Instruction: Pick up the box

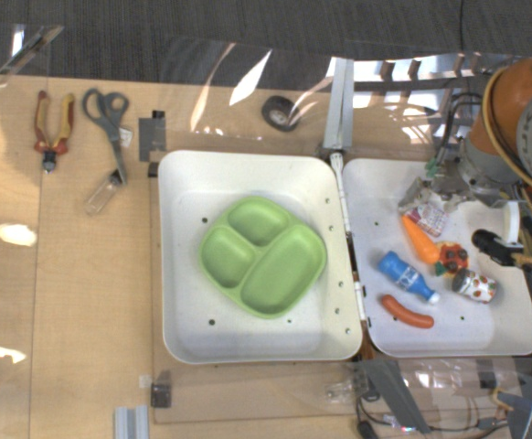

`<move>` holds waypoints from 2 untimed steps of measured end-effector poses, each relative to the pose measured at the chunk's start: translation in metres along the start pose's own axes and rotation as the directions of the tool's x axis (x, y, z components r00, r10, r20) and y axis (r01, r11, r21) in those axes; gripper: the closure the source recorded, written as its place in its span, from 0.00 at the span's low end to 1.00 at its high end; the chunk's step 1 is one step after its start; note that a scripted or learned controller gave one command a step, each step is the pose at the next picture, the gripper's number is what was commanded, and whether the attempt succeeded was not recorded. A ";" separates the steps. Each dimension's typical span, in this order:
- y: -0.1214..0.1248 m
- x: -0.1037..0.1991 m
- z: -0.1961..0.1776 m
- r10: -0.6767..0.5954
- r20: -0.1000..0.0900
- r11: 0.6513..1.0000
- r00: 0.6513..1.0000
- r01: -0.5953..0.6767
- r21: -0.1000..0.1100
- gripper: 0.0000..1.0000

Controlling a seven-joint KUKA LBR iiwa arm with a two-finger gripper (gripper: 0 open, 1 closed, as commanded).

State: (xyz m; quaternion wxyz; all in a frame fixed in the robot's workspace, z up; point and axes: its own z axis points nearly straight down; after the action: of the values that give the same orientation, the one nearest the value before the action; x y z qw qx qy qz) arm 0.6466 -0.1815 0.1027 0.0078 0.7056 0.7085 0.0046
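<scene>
Camera view, near to far: right bin (pixel 522 341) has a sausage (pixel 409 311), then a blue bottle (pixel 407 276), then a carrot (pixel 420 240). At the carrot's 12 o'clock sits the box (pixel 428 215), gripper (pixel 435 187) right over it. Can't tell the jaws' state or whether it's lifted, so I'd call the pickup unfinished.

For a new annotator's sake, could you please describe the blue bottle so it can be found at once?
Look in the right bin, below the carrot. The bottle lies on its side just above the sausage. It is the only blue thing there, with a white label.
</scene>
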 end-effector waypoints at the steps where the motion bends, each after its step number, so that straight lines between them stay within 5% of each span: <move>1: -0.005 -0.010 0.016 -0.053 -0.004 0.999 0.999 0.053 0.012 0.00; 2: -0.003 -0.008 0.003 -0.056 -0.002 0.998 0.998 0.056 0.006 1.00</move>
State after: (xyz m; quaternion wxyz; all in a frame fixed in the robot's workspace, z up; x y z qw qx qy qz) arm 0.6441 -0.1897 0.0996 0.0052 0.6853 0.7282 0.0030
